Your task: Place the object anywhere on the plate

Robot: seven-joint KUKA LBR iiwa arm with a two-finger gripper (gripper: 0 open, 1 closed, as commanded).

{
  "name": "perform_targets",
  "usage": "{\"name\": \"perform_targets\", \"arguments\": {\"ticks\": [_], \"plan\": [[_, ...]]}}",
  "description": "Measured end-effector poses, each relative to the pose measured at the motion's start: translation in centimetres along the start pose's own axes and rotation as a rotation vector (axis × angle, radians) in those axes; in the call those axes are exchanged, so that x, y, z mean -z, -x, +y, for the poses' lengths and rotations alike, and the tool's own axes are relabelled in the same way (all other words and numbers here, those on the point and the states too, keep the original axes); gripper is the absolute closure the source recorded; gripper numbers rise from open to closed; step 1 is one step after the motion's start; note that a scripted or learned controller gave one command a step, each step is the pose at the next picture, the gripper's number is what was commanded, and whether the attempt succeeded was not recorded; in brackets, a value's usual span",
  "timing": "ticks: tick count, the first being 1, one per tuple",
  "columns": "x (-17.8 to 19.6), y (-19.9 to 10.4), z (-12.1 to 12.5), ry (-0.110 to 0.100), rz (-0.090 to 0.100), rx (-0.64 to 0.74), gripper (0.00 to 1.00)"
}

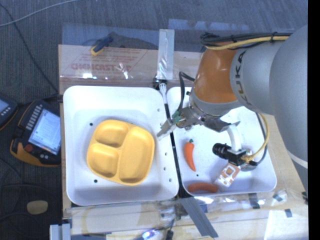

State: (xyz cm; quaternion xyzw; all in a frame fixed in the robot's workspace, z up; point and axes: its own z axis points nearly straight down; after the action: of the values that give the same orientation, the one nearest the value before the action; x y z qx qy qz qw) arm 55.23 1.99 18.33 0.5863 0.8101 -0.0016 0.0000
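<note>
One toy carrot (190,155) lies in the right bin (260,181), long axis running near-to-far, just below the gripper (167,126) hovering over the divider. Can't tell what the gripper's doing, looks empty-handed though. Yellow sectioned plate (121,151) sits in the left bin (80,104).

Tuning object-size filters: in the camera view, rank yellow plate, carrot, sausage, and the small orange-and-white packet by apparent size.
1. yellow plate, by far the largest
2. carrot and sausage: look about alike, no ranking
3. orange-and-white packet, smallest
</note>
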Motion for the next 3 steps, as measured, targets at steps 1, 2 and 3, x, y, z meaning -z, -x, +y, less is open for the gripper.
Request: {"name": "perform_targets", "arguments": {"ticks": [1,2,3], "plan": [[0.83,0.00,0.03,-0.001,0.001,0.000,1.00],[0.83,-0.02,0.02,-0.001,0.001,0.000,0.00],[1.66,-0.02,0.07,-0.002,0.001,0.000,1.00]]}}
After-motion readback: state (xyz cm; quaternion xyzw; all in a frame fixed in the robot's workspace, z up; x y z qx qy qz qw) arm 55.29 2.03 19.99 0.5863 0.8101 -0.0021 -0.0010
